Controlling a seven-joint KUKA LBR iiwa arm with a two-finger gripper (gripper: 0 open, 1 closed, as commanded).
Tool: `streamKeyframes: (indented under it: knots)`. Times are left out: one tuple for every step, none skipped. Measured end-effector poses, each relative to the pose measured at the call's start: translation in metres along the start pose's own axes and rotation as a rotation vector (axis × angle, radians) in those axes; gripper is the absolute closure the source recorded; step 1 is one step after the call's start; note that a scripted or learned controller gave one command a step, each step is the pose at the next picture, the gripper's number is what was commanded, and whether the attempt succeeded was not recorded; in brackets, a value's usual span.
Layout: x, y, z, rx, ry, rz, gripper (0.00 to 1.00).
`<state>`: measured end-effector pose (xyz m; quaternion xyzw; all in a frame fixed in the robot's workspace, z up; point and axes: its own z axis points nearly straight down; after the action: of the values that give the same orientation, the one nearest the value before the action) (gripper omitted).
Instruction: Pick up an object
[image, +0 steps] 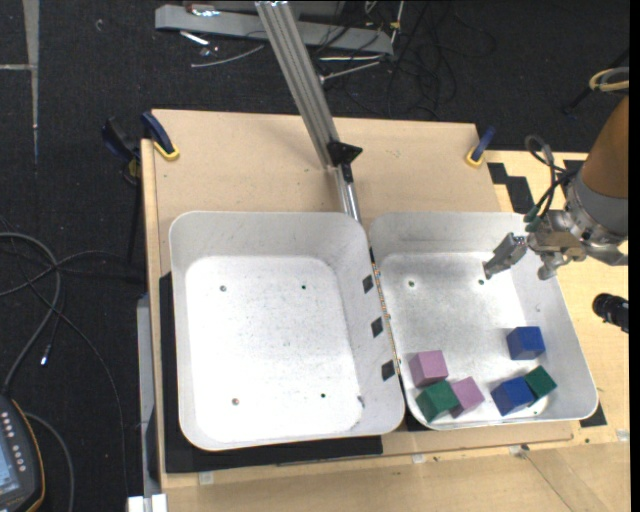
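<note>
Two white bins sit side by side on a wooden bench. The left bin has smooth, speckled walls and round corners. The right bin holds six little blocks, all near its near edge. Two pink blocks sit close together, with a green block touching them on the near left. Two blue blocks and another green block lie further right. The gripper hangs over the far right part of this bin, well apart from the blocks. Its two fingers are spread apart and hold nothing. A metal pole leans across the far side of the bench.
</note>
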<state>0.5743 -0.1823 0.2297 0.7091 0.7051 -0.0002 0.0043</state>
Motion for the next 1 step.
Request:
streamKeyframes:
  knots:
    - [-0.0377,-0.0353,0.1242,0.004,0.005,-0.008,0.0]
